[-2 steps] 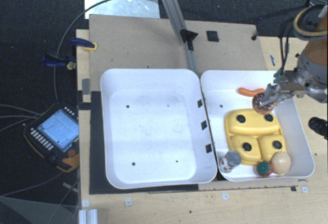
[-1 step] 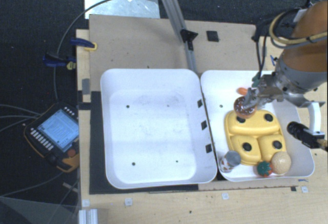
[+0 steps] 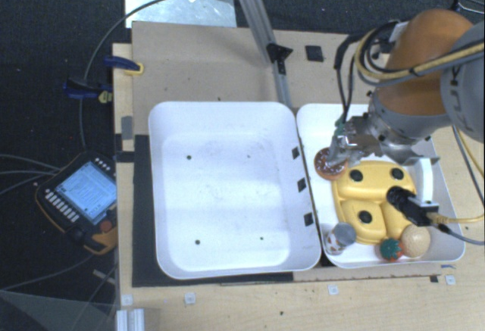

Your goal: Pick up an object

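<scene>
My gripper (image 3: 342,146) hangs over the left part of the right bin (image 3: 311,125), just above and right of a brown round disc (image 3: 328,163) with pale specks. The disc lies partly under the gripper's tip, and I cannot make out whether they touch. A large yellow moulded piece (image 3: 365,193) with dark holes lies in the middle of the bin. Along the front wall lie a small grey object (image 3: 342,235), a green and red ball (image 3: 390,249) and a beige ball (image 3: 415,240).
The left bin (image 3: 220,185) stands beside the right one, with black clips (image 3: 301,184) along the shared wall. A grey pole (image 3: 258,11) slants across the back of the bench. A pendant (image 3: 79,197) lies on the floor to the left.
</scene>
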### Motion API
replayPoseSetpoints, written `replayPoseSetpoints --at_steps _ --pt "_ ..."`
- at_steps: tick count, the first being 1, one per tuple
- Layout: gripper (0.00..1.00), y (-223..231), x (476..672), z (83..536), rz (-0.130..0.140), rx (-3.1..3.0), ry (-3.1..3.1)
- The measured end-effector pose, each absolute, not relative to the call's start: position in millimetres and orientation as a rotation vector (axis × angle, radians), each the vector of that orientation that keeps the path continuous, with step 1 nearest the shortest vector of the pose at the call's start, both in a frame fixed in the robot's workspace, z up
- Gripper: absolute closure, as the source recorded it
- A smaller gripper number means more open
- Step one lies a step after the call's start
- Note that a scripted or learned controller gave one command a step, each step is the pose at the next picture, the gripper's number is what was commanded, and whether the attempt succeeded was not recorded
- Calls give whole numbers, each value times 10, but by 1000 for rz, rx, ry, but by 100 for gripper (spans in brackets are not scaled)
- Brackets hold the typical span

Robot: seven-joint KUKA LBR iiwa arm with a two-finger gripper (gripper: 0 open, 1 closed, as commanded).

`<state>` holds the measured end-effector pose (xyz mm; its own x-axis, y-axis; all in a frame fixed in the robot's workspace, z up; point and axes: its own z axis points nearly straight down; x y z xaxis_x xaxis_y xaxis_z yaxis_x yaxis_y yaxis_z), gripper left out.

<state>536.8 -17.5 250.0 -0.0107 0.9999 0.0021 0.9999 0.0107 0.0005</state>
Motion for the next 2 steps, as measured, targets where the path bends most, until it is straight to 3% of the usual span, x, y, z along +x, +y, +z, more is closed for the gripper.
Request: replayPoseSetpoints --at_steps 2 --pt "100 932 5487 2202 -4 -2209 -2233"
